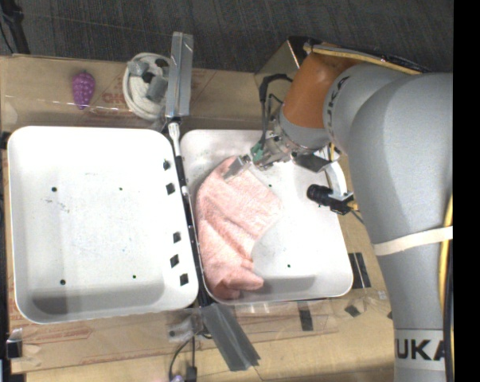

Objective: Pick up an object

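White plastic forms two shallow bins set side by side on a brown bench (pixel 40 94), seen from above at a slant. One, the left bin (pixel 88 221), shows a bare floor marked with a few small dark dots. Its neighbour, the right bin (pixel 311 253), holds a pink towel (pixel 232 225), a soft terry cloth lying crumpled along that bin's left half, from near the upper middle down to the lower left corner, where it bunches against the wall. A dark divider with small black clips runs between the two bins. Reaching in from the right, the grey arm (pixel 399 173) with its orange band (pixel 307 94) bends over the right bin's upper edge. At its end, the gripper (pixel 251 161) sits low at the towel's upper edge, touching or very nearly touching the cloth; the view does not settle how it is set, nor whether any cloth is caught. Beyond the bins, on the bench's far strip, lie a small purple grape-like toy (pixel 83 88) and a coil of white cord (pixel 146 84) beside an upright grey post (pixel 178 74).
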Tool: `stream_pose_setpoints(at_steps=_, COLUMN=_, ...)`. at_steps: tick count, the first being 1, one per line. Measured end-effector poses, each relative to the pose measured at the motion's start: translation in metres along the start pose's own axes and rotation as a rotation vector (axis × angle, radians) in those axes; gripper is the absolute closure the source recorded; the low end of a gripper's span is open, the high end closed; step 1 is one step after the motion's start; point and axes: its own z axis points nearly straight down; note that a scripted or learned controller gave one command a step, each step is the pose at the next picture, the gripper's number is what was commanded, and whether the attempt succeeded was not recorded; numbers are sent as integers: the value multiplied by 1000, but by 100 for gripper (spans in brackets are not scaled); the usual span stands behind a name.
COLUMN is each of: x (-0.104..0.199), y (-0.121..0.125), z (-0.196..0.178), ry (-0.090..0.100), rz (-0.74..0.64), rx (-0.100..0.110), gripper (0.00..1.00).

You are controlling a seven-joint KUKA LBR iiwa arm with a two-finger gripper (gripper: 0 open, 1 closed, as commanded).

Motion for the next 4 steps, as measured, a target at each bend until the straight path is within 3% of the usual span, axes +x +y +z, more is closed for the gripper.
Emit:
stream_pose_setpoints(at_steps=1, x=66, y=14, z=1, ry=4, rz=-230, rx=5, gripper=0)
stream_pose_setpoints(at_steps=3, x=59, y=21, z=0, ry=0, rz=-158, rx=0, gripper=0)
stream_pose_setpoints(at_steps=4, x=49, y=-40, z=1, ry=3, rz=-151, rx=4, gripper=0)
